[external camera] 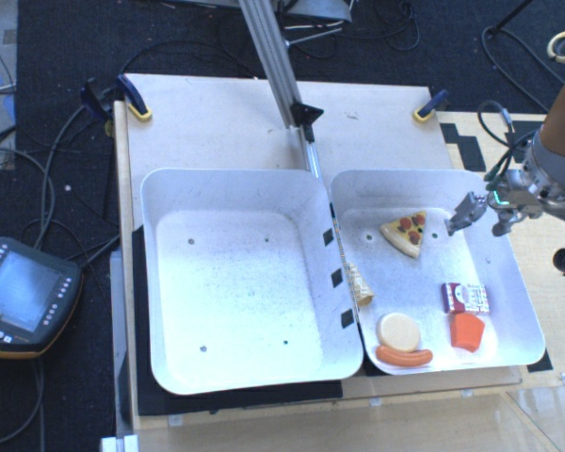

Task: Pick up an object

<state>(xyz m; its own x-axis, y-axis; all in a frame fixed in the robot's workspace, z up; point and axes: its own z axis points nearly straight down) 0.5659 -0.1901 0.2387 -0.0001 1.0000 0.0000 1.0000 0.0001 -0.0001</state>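
**Pick not started: gripper spread and empty over right bin**

Camera view: gripper (483, 214) hangs at 2 o'clock of the right bin (518, 281), its 2 fingers spread apart with nothing between them. No object lifted yet; the whole grasp is left to do, by my read. Candidates all lie in that bin: pizza slice (404, 234) nearest, at 9 o'clock of the gripper; red-and-white carton (464, 298) and orange block (466, 331) at 6 o'clock; round bun (398, 330) touching sausage (404, 355) at 7 o'clock. Carton print too small to read.
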